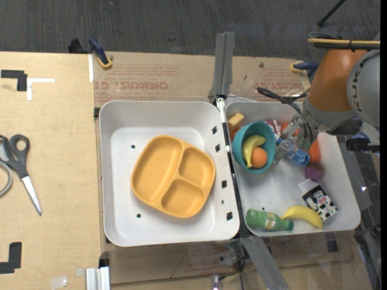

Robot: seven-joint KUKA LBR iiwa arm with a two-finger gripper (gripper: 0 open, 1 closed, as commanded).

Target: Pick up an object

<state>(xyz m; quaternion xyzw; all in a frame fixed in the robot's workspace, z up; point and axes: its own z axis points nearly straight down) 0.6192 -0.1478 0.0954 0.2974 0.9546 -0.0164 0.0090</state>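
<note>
Gripper (292, 139): lowered just right of the teal bowl (254, 146) — finger state cannot be told.
Bowl: banana, orange held inside.

We see two white bins: the left bin (112, 180) holds a yellow-orange divided plate (173, 176). In the right bin (344, 180), we note a teal bowl (243, 142) containing a yellow banana piece (253, 144) and an orange ball (259, 156). Also present: a green bottle (268, 220), a yellow banana (303, 215), a purple item (314, 173), and a black-and-white patterned card (320, 202). The tabletop (48, 222) is tan; the scissors (21, 162) have grey handles.
</note>
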